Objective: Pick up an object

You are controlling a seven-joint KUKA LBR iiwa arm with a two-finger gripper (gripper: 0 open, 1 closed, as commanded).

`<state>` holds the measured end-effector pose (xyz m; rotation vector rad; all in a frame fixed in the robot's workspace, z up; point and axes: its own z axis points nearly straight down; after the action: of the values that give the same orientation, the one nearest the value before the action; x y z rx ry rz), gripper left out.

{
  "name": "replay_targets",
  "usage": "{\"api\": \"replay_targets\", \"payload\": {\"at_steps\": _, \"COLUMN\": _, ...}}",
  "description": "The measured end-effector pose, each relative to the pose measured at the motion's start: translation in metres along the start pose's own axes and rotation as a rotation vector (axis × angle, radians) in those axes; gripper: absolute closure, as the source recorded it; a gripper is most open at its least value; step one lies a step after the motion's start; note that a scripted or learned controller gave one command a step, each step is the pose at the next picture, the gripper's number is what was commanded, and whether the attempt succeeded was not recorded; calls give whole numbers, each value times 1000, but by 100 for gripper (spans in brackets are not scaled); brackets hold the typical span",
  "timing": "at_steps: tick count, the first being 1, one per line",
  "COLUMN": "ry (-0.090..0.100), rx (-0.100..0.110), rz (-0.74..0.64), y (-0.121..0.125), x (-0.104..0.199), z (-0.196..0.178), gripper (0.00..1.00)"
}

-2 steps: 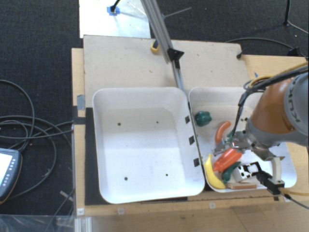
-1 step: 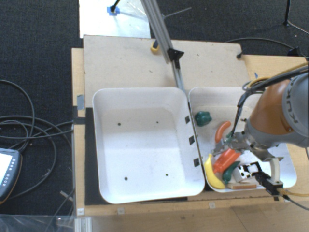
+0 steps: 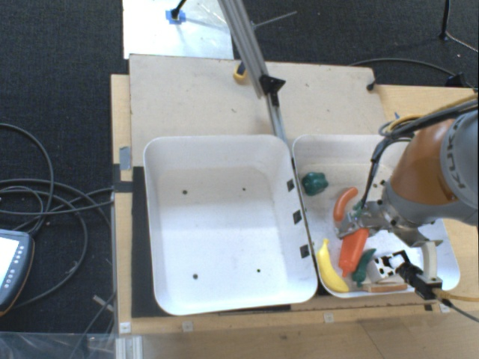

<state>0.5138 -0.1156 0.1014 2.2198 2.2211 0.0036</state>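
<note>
My gripper [image 3: 350, 226] hangs low in the right bin [image 3: 337, 142], reaching in from the right under the orange-banded wrist [image 3: 419, 170]. Its metal tip lies between a red-orange curved piece [image 3: 344, 200] above it and an orange carrot-like piece [image 3: 353, 250] just below it. Whether it touches either one I cannot tell. A yellow banana [image 3: 329, 268] lies left of the carrot piece along the bin's left wall. A dark green lump [image 3: 314, 182] sits farther back, apart from the gripper.
A dark green piece [image 3: 365, 266] and a black-and-white item [image 3: 389, 265] lie at the right bin's front. The left bin [image 3: 217, 142] stands beside it, sharing a wall. A slanted metal pole [image 3: 247, 36] crosses the back. Cables lie on the floor at left.
</note>
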Motion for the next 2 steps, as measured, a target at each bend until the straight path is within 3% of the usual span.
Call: {"api": "replay_targets", "payload": {"at_steps": 2, "ry": -3, "rx": -5, "rz": -5, "y": 3, "x": -4, "z": -115, "gripper": 100}}
